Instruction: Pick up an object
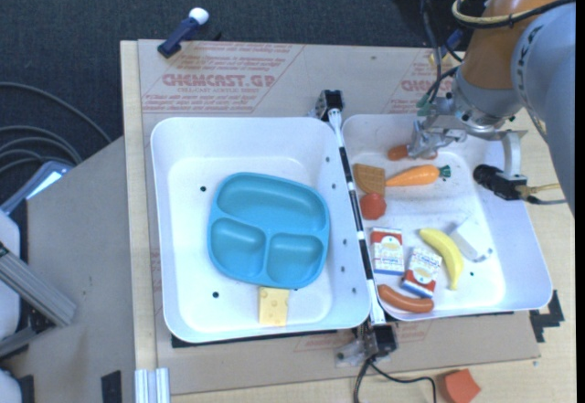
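Low over the far part of the right bin (512,291), the end effector (428,143) is seen at the end of the grey arm (539,36) that reaches in from the right. Whether it is released or clenched cannot be told from this view. A small orange-red object (397,153) lies just beside its tip on the left; nothing can be seen to be grasped.

Near it in the same bin a toy carrot (413,176) is laid crosswise, with a tan wedge, perhaps bread (370,177), at its left end and a red tomato-like ball (372,205) just below that. Toward the near side, two small red-and-white cartons (387,249) (421,270) are placed side by side, a banana (443,254) is set to their right, and a sausage (406,300) lies by the near wall. A pale grey block (471,242) rests just right of the banana.

In the left bin (183,150) a blue divided plate (269,229) is set in the middle, and a slice of holed cheese (273,306) lies at its near edge. Both bins are borne by the tabletop (219,81), whose sheet is printed with red lettering.
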Robot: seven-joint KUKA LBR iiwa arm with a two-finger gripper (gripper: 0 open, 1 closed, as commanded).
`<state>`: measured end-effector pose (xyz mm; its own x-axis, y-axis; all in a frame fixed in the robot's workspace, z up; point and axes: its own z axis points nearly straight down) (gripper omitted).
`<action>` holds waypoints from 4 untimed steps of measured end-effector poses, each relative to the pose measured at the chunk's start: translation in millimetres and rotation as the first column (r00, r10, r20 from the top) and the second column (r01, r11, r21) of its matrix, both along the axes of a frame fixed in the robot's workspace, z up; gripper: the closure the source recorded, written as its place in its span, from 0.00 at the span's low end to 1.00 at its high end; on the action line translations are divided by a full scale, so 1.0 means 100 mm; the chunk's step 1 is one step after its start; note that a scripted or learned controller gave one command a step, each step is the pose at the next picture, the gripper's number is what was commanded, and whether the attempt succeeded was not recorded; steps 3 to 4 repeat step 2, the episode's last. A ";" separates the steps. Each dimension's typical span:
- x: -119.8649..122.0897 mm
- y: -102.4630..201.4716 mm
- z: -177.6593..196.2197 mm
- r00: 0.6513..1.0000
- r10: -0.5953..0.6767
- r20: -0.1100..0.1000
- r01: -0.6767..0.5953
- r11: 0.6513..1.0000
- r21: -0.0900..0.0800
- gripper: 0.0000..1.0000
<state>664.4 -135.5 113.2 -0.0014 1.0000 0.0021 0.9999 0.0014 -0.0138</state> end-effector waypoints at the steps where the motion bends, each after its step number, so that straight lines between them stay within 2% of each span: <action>1: 0.00 0.00 0.00 1.000 0.000 0.000 0.000 1.000 0.000 0.00; 2: -0.18 0.09 -0.29 1.000 -0.002 0.012 0.002 1.000 -0.002 0.00; 4: -0.18 0.09 -0.29 1.000 -0.002 0.012 0.002 1.000 -0.002 0.00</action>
